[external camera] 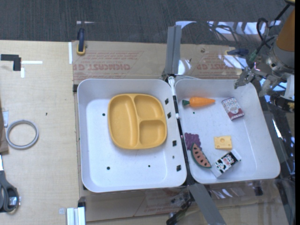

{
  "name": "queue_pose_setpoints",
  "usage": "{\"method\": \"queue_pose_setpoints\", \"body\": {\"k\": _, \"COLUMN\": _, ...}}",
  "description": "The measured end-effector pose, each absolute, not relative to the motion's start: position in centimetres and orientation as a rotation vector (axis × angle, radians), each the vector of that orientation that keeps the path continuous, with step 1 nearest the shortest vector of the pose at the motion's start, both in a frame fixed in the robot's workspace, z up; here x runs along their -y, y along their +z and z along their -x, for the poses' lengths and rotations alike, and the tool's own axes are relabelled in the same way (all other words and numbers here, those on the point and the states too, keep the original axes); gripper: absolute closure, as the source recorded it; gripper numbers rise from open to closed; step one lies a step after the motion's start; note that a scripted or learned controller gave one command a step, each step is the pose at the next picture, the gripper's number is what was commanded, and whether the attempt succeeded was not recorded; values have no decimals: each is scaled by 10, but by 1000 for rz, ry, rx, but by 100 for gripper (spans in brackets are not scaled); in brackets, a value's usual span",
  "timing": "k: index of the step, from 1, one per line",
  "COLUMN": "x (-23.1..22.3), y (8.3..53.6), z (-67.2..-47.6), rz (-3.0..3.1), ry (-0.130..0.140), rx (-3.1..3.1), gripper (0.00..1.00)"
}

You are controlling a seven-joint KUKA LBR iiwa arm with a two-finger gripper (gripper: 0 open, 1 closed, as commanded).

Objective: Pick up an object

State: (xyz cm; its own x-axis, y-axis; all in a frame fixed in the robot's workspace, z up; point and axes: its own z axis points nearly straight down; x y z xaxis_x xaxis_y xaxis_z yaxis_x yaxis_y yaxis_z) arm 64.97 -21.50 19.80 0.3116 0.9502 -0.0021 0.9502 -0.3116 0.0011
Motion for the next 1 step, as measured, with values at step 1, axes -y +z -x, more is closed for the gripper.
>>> {"method": "queue_pose_setpoints", "body": {"k": 1, "x": 212, "y": 113, "z": -611, "rz": -2232, "ry": -1, "rx": -2212, "gripper": 0}}
